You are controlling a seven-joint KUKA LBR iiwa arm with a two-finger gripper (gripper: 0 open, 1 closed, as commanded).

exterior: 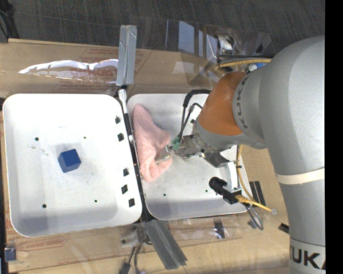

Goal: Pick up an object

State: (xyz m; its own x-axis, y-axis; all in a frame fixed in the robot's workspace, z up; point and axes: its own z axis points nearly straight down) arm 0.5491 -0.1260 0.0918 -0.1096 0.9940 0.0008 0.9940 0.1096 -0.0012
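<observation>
Pink cloth lies crumpled in the right-hand bin, bunched against that bin's left wall beside the divider where the two bins meet, its upper end near the bin's far corner and its lower end spreading out onto the white floor. The gripper is down at the cloth's right edge, and its fingers look closed on a fold of the fabric — a small pinch of pink sits at the fingertips, lifted a little from the rest of the cloth, though the contact is small and partly masked by the metal of the gripper body. The arm comes in from the right, its orange band just above the wrist and its broad grey body covering much of the bin's right side. A black cable loops over the wrist near the bin's far wall. In the left-hand bin a blue cube rests alone on the floor, left of centre and well apart from the cloth. Both bins stand on a brown cardboard sheet — a strip of clear plastic lies on it beyond the left bin
</observation>
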